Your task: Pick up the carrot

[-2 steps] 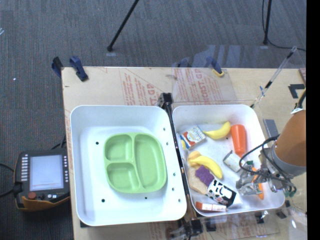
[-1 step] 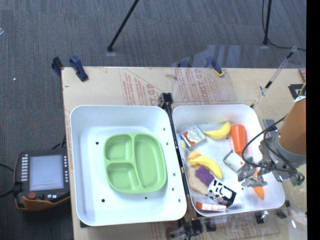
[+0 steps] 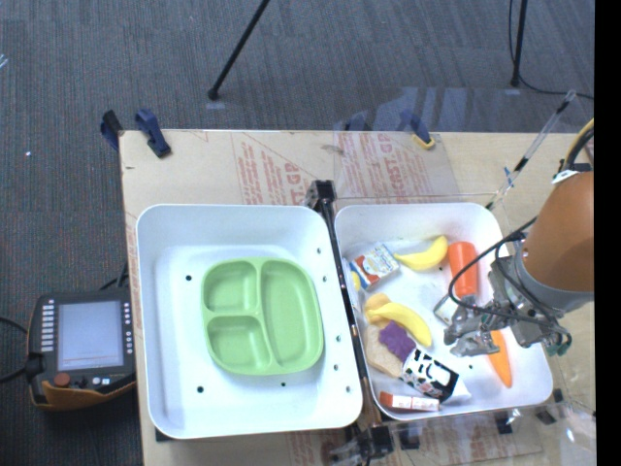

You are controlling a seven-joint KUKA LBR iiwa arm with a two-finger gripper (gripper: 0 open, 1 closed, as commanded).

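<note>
The carrot [image 3: 501, 359] is an orange, pointed piece lying near the right bin's [image 3: 427, 216] front right corner, with its tip toward the front. My gripper [image 3: 470, 336] hangs over the bin floor just left of the carrot's thick end, which the wrist partly covers. Nothing shows between the fingers.
The right bin also holds an orange-red elongated piece [image 3: 464, 268], two bananas [image 3: 427, 254] [image 3: 402, 320], a purple item [image 3: 395, 341], a small carton [image 3: 375, 264], a black-and-white packet [image 3: 427, 374] and a red-white bar [image 3: 408, 402]. A green divided plate [image 3: 262, 316] sits in the left bin [image 3: 165, 260].
</note>
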